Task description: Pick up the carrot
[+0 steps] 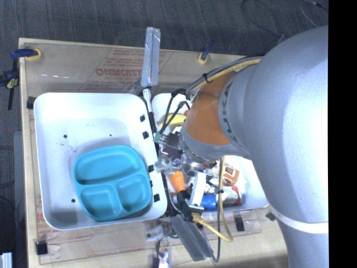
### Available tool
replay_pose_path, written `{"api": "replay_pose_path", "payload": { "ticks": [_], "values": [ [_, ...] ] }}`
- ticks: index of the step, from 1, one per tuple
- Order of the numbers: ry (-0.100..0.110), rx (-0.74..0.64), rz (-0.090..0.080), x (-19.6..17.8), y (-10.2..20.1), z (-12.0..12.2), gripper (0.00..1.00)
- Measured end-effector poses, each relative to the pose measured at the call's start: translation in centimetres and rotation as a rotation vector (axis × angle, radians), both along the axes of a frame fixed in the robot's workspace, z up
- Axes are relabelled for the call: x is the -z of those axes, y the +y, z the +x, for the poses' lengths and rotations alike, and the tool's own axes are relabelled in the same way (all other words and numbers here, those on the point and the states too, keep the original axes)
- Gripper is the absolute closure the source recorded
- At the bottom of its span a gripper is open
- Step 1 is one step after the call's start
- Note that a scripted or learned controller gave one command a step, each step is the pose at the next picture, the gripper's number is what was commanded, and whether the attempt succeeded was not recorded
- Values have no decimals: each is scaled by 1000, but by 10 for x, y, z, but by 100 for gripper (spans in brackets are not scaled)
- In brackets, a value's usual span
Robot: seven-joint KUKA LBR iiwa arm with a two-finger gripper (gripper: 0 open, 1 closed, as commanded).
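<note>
Claw (pixel 174 169) low over carrot (pixel 177 180) (grip state unreadable, wrist blocking); risks snagging neighbouring packets (pixel 223 186) instead.

This is a robotics lab or test cell, not a home. A large grey industrial arm with an orange band (pixel 262 116) reaches over a pale wooden bench top (pixel 83 66) printed with faint red lettering, its edges pinned by blue-handled clamps (pixel 22 53). Two shallow white plastic bins (pixel 50 149) sit side by side on it — loose black and yellow cables (pixel 215 228) trail across the front — over a dark grey carpeted floor (pixel 111 10).
</note>
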State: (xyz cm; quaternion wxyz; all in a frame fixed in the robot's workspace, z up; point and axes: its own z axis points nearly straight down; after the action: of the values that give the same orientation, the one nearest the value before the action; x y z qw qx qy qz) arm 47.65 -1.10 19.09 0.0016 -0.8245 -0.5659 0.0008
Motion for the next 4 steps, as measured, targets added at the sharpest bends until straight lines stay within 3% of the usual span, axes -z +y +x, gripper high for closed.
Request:
{"api": "replay_pose_path", "payload": {
  "ticks": [1,2,3,4],
  "values": [
    [2,38,0,-15,-100,-1,100],
    [6,182,1,1,-33,9,100],
    [5,92,0,1,21,-1,100],
    [0,0,-1,-38,-2,0,100]
  ]
}}
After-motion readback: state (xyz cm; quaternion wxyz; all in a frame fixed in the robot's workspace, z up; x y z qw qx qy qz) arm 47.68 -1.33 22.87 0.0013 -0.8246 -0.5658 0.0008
